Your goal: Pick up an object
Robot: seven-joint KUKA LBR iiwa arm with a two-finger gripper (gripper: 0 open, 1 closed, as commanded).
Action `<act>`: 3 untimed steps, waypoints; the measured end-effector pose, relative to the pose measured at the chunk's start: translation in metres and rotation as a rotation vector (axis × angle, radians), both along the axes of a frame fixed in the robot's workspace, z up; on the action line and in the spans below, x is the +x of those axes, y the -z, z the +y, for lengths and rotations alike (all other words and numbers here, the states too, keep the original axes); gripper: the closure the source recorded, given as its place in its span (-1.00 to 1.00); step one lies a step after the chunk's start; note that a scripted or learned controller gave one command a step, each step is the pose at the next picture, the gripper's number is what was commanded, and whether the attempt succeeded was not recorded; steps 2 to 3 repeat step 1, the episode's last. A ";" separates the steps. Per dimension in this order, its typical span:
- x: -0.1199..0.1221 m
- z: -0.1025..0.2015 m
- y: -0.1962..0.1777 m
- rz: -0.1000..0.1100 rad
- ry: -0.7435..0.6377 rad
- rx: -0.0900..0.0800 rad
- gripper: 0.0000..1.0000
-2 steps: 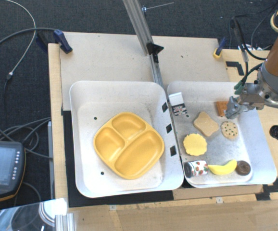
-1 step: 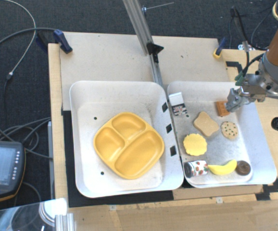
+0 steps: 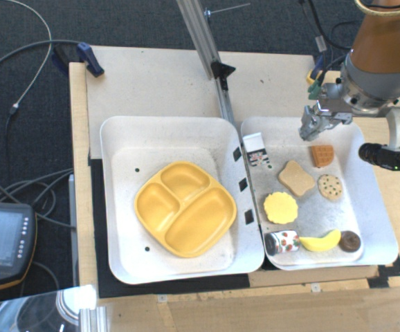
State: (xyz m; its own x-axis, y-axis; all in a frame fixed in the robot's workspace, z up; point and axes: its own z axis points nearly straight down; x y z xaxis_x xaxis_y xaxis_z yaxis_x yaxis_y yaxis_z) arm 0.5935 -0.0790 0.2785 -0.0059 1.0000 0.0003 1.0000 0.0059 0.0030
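Two shallow white bins with rounded corners and a faintly speckled, matte floor sit side by side on the pale wooden bench.

The left bin holds a single yellow divided plate, smooth plastic, rounded-square in outline, with three moulded compartments; it lies flat near the bin's middle, turned at a slant.

The right bin carries a scatter of toy food. A small orange waffle, square with a gridded face, lies toward the far right of the bin. Just beside it, nearer the middle, is a tan slice of toast, flat with soft corners. A round chocolate-chip cookie, pale with dark specks, lies to the right of the toast. Below the toast sits a flat yellow disc with a scalloped edge. Along the near edge are a small can with a red-and-white label lying on its side, a curved yellow banana touching it, and a dark brown ring-shaped doughnut at the banana's tip. A white card with print lies at the bin's far left corner.

The metallic grey end effector hangs over the far edge of the right bin, above the waffle and apart from it; whether its fingers are parted or closed cannot be told, and nothing is seen between them.
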 end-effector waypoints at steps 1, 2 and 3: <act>0.043 -0.004 0.028 0.001 0.003 -0.002 1.00; 0.043 -0.004 0.028 0.001 0.003 -0.002 1.00; 0.043 -0.004 0.028 0.001 0.003 -0.002 1.00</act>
